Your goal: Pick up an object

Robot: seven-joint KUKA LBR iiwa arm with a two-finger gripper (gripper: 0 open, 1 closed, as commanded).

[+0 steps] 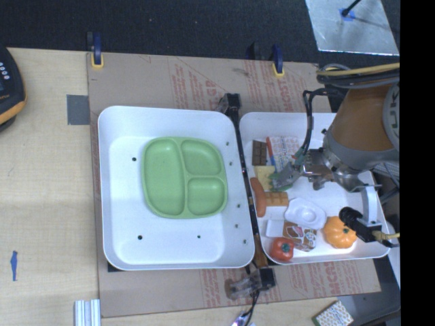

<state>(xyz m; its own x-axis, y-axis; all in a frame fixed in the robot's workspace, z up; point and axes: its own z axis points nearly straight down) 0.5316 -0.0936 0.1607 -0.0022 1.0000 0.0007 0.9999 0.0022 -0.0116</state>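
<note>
A: Start at the left. What's in the left bin (122, 243)?

B: A pale green divided plate (184, 177), three compartments, lying flat near the middle of the bin floor. It stands well apart from the arm.

A: And the right bin (319, 119)?

B: Crowded. Along its left wall there's a brown sausage-like piece (257, 196), with a small dark brown block (259, 152) near the far-left corner. Beside them sits a printed packet (283, 148) and a tan waffle-looking piece (276, 199). Toward the near edge: a white cup-like item (306, 216), a red tomato (281, 249) at the near-left corner, and an orange pumpkin (339, 232) to its right.

A: Where's the gripper (289, 175)?

B: Low over the middle of the right bin, reaching in from the right, with something yellow-green (282, 178) at its tip. Whether that piece is caught or merely under the tip is hard to make out; I can't tell the state of the gripper either.

A: So how should the pick go?

B: My judgement: settle on one item with clear space round it. The pumpkin or tomato look round, firm and separate enough. Come straight down, centre over it, avoid nudging the neighbours or the bin wall, then lift slowly.
</note>
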